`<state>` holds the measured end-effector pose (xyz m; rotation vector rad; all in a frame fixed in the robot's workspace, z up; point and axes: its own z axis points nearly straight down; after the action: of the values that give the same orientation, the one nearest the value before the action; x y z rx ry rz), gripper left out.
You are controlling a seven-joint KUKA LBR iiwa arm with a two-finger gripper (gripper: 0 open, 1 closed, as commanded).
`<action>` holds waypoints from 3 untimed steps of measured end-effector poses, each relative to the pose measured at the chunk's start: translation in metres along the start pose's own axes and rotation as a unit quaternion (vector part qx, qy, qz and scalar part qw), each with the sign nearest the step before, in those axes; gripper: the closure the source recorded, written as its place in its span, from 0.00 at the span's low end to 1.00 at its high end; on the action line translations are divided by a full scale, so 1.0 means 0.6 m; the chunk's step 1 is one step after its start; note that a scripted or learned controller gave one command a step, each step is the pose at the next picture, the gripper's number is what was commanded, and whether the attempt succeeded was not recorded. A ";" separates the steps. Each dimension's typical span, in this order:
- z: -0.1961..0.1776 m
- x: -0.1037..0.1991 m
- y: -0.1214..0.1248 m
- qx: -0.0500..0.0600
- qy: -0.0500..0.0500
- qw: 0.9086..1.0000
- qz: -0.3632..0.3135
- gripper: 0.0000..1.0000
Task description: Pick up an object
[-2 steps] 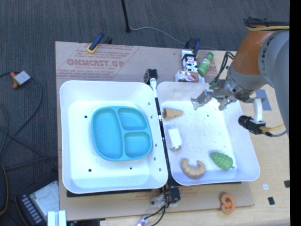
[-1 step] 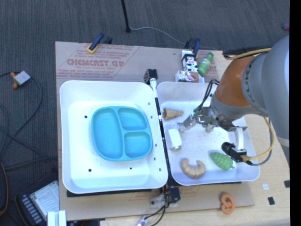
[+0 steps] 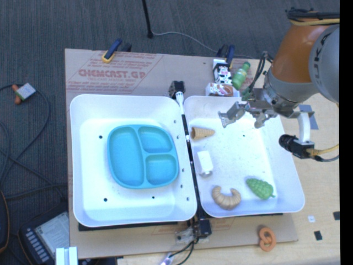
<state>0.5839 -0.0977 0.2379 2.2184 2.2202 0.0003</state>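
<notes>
White right bin (image 3: 287, 164) holds a cone (image 3: 202, 132), block (image 3: 205, 162), croissant (image 3: 226, 197) and green toy (image 3: 260, 188); the end effector (image 3: 246, 115) hovers above, open and empty.

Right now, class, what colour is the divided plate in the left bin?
Light blue plate, clearest in the camera view.

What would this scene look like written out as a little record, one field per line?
left bin: holds a blue divided plate
right bin: ice cream cone, white block, croissant, green leafy item
arm: reaches in from the right, above the right bin's far edge
gripper: nothing seen between its fingers
bench edge: small orange item lies outside the bins
</notes>
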 end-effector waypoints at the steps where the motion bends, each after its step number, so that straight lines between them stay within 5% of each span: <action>1: 0.090 0.024 -0.150 0.003 0.001 1.000 0.001 0.00; 2: 0.250 -0.060 -0.050 -0.003 -0.001 1.000 0.001 0.00; 3: 0.102 -0.069 0.091 -0.001 0.000 1.000 0.000 0.00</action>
<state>0.6386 -0.1389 0.1771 2.2166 2.2193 0.0019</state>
